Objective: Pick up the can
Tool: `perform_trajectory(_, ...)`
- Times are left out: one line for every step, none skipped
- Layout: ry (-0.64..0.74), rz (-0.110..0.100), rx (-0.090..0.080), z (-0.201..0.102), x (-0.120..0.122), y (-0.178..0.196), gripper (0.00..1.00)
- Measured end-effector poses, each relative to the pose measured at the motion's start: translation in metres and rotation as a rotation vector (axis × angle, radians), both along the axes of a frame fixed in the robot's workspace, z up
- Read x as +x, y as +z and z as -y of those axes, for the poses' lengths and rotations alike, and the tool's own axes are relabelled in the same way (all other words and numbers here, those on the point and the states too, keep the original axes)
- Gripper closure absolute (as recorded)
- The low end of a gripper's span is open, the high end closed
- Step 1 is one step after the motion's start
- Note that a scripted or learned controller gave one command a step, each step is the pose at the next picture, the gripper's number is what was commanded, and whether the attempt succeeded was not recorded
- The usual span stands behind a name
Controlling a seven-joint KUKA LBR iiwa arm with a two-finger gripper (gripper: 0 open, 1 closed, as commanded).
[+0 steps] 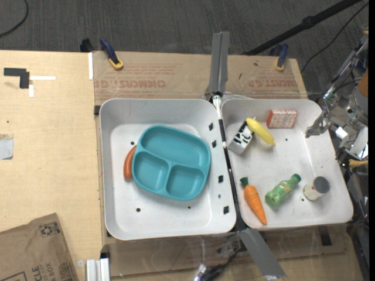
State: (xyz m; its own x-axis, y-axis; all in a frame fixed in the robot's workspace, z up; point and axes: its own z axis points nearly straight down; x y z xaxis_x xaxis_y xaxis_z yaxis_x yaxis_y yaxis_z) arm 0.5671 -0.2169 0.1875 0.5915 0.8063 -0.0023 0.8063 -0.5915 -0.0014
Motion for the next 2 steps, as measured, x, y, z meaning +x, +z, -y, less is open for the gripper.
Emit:
perform_trajectory(-0.038, -0.002, 0.003, -0.016, -0.085, -0.065, 0.0)
perform_trajectory(0.181, -0.001, 0.003, -0.075, -0.082, -0.066, 0.0)
